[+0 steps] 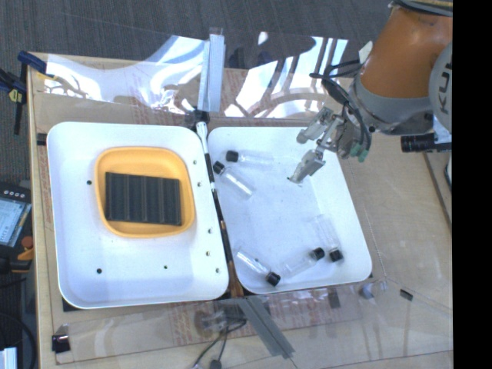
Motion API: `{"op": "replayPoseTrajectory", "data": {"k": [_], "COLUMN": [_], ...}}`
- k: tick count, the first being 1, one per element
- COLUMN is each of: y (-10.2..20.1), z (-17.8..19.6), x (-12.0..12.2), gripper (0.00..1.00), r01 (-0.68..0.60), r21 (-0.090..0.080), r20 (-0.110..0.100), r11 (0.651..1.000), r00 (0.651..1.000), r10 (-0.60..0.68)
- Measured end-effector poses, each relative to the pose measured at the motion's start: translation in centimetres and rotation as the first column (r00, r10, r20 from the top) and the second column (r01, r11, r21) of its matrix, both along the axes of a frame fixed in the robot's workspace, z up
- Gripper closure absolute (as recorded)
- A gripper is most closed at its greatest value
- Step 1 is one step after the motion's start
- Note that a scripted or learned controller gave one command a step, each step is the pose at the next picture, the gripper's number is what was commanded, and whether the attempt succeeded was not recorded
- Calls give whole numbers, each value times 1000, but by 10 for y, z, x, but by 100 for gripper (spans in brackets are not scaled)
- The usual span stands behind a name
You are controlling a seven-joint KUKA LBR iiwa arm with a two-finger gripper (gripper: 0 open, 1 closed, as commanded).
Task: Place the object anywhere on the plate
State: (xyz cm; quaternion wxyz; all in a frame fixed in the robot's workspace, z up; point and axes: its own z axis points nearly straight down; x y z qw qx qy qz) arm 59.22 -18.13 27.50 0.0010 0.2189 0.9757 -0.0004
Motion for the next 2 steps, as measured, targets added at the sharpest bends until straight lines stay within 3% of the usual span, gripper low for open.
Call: {"op": "replayPoseTrajectory", "data": {"k": [1,2], "y": [56,91], "z": [0,-46], "x": [-10,51], "gripper": [0,0], "r01": [-311,-605], "r21": [2,1], "r20": [-3,0], "r11": [950,796], "r00": [950,796], "r10": [311,605]}}
